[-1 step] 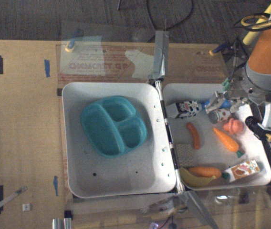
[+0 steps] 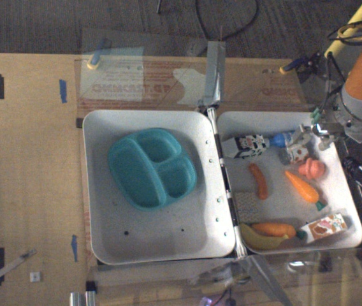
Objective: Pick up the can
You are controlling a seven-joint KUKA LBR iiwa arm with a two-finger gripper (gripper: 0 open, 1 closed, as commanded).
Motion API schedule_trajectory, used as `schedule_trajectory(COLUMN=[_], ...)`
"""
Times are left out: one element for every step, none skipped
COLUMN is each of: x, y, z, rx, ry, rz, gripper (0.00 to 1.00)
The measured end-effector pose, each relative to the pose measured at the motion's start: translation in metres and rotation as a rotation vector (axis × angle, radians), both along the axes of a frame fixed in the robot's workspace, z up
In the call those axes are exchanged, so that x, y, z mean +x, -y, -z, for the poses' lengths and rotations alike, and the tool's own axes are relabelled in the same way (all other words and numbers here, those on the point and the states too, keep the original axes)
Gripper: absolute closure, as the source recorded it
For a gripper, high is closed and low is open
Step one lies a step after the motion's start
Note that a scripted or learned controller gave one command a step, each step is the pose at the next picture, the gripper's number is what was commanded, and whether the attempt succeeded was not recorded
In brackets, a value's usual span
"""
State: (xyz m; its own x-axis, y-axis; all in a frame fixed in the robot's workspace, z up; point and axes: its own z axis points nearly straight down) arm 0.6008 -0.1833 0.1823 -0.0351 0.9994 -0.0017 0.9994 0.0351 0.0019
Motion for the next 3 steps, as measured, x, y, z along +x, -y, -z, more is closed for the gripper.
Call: schedule_trajectory(x=[0.004, 0.004, 0.063], y=[0.009, 0.009, 0.032], z=[0.080, 0.081, 0.093], rx=[0.000, 0.000, 0.017], ry=[0.003, 0.002, -0.022], rz=[-0.073, -0.073, -0.088], gripper=[0.00, 0.00, 0.00])
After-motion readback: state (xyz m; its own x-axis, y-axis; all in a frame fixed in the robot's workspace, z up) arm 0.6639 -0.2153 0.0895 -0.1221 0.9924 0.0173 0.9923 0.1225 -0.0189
